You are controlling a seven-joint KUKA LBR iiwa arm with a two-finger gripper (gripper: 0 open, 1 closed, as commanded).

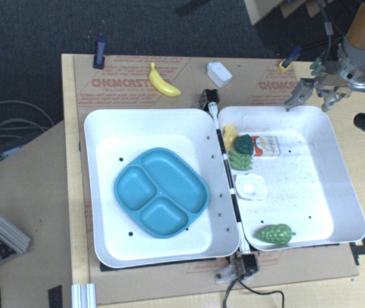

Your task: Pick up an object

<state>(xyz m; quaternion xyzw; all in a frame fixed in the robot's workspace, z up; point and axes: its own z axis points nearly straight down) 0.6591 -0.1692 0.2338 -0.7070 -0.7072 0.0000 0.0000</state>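
A yellow banana (163, 82) and a white block (219, 74) lie on the cardboard (137, 82) behind the bins.

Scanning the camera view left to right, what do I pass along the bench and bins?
Blue clip → blue divided tray in the left bin → white block → green bumpy object in the right bin → gripper, fingers spread over that bin's far rim.

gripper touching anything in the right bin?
Apart. Camera view shows the gripper open at the right bin's far rim, bare white floor between it and the toys.
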